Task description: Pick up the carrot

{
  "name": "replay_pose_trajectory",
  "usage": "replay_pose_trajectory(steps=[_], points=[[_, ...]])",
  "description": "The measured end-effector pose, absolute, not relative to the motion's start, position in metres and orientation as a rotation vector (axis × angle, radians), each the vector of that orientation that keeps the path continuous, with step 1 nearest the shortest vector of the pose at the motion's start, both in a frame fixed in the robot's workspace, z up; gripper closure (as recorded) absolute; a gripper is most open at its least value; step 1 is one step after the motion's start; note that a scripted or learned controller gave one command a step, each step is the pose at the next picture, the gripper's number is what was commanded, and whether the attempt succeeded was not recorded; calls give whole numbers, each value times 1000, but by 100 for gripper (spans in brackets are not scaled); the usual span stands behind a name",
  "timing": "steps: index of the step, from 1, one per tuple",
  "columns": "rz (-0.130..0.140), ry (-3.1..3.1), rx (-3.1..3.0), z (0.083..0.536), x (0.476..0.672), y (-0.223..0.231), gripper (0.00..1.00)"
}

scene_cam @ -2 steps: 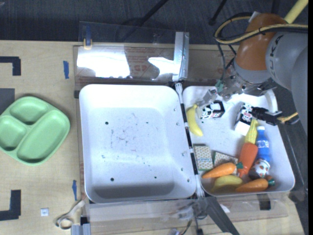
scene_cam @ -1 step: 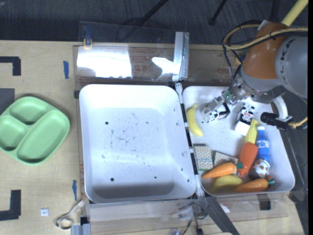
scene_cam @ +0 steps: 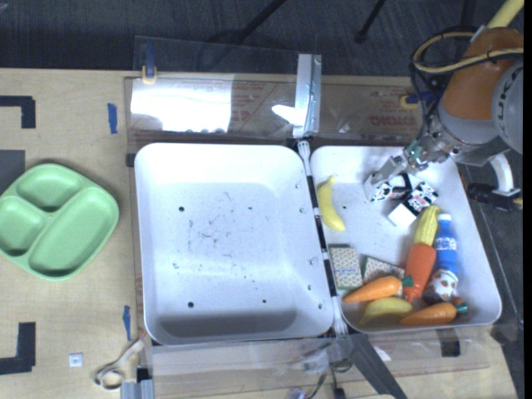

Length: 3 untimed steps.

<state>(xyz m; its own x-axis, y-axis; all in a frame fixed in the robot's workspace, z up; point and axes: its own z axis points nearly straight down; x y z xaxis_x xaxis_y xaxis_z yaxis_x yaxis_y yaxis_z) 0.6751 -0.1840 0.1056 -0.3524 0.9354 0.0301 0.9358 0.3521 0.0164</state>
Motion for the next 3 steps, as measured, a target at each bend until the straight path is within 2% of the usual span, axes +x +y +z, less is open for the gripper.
replay_pose_trajectory(steps=[1, 2, 3], points=[[-37, -2603, -1801, 122, 679, -193, 100], [-2, -2266, -2182, 197, 668, -215, 100], [-5, -2272, -2184, 209, 669, -214, 100]])
